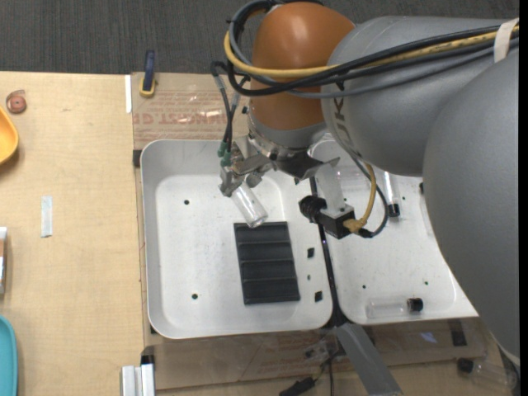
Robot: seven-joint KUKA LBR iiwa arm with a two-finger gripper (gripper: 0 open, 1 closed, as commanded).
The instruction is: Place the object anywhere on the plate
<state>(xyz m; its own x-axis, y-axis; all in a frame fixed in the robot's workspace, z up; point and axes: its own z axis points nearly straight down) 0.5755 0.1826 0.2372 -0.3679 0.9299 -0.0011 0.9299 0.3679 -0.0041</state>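
The arm (388,97) reaches in from the right, its orange band (297,35) sitting above the left bin (165,304). Yellow and black cables (239,52) loop over the band and run off to the right along the grey link.

The tool (239,184) hangs over the upper middle of the left bin. A small clear cylinder (250,207), likely a plastic tube or bottle, sits tilted right at the tool's tip, its lower end pointing toward the bin floor. I cannot tell whether the tool is wide or narrow, nor whether the cylinder is gripped or merely lying under it.

Just below the cylinder, a black ribbed plate (266,262) lies flat on the floor of the left bin, near that bin's right wall. The cylinder's lower end is near the plate's upper left corner; whether they touch is unclear.

The right bin (388,295) is partly covered by the arm. Near its front edge lies another clear tube with a dark cap (396,308). A small dark item (393,210) rests farther back in that bin.

The 2 bins sit on a worktop (66,246) of pale wood. On its left side are a small white strip (46,217), an orange piece (7,139) at the edge, and a teal piece (7,357) at the lower corner. A blue clamp (149,64) stands behind the left bin.
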